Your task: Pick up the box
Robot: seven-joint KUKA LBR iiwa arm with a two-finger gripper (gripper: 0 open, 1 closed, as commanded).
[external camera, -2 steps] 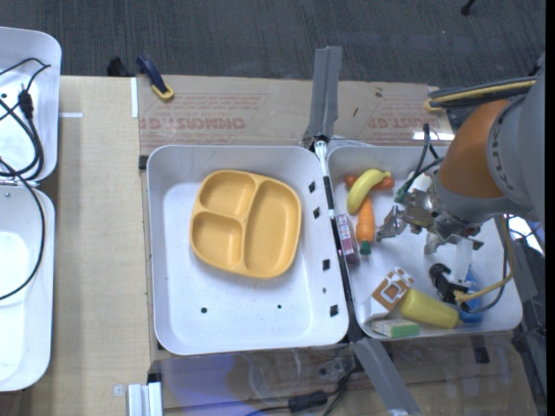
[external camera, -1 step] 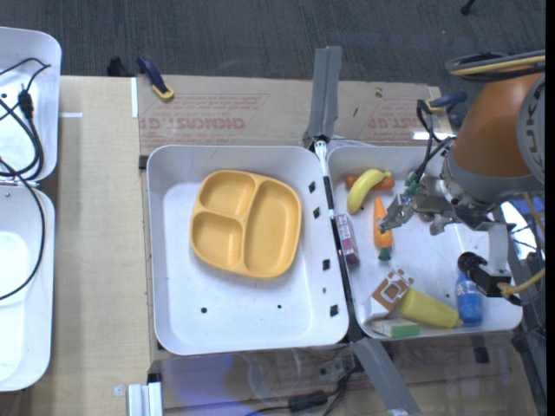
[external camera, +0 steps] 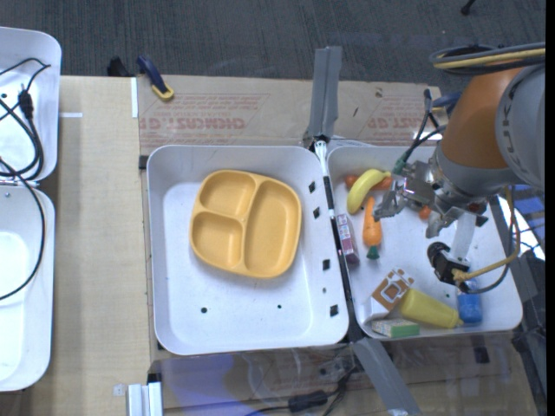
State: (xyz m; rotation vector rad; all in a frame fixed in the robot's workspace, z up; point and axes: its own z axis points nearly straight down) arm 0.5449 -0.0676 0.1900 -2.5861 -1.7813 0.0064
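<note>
The hand [external camera: 418,208] is hanging over the far part of the right bin [external camera: 507,315], under the fat grey and orange arm [external camera: 486,120]. The arm is covering most of it, so I cannot tell if the hand is wide, narrow or holding anything. Shiny metal bits and black wires are crowding around it and making its shape hard to read.

The box [external camera: 392,290] is lying in the near part of the same bin, well apart from the hand. It is brown and white and is sitting tilted, with one corner pointing to the front. A yellow bottle [external camera: 427,308] is lying just beside it, and a blue thing [external camera: 469,308] is peeking out past the bottle's end. A pale green pack [external camera: 395,328] is lying at the front wall, partly hidden by the rim.

A banana [external camera: 366,189] and a carrot [external camera: 371,229] are lying near the hand. Something orange is showing behind the metal bits, but it is too hidden to name.

A yellow plate [external camera: 245,224] is sitting in the left bin [external camera: 173,319]. Both bins are resting on the desk [external camera: 95,232].
</note>
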